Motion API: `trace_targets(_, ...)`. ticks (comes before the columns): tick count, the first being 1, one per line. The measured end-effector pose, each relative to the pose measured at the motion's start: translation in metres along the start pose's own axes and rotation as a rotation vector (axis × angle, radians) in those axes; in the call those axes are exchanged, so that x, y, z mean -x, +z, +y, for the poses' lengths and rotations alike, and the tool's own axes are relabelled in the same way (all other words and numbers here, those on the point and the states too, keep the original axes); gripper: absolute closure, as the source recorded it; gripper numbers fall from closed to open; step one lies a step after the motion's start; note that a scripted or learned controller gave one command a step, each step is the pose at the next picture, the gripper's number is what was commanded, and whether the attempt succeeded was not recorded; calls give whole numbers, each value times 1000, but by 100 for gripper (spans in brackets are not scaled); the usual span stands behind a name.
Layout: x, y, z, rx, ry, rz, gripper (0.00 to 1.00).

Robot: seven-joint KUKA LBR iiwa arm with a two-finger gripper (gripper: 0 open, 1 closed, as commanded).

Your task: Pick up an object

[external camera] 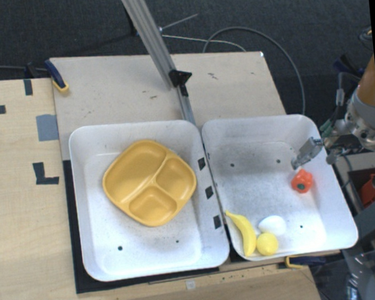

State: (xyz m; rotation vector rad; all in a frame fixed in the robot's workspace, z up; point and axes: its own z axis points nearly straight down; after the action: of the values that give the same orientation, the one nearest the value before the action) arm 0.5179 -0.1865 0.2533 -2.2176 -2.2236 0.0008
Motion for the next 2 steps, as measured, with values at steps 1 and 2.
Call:
trace_targets(1,0,0,0,0,0,0,0)
trace_targets(2,3,53,-10,-5,2,1,0)
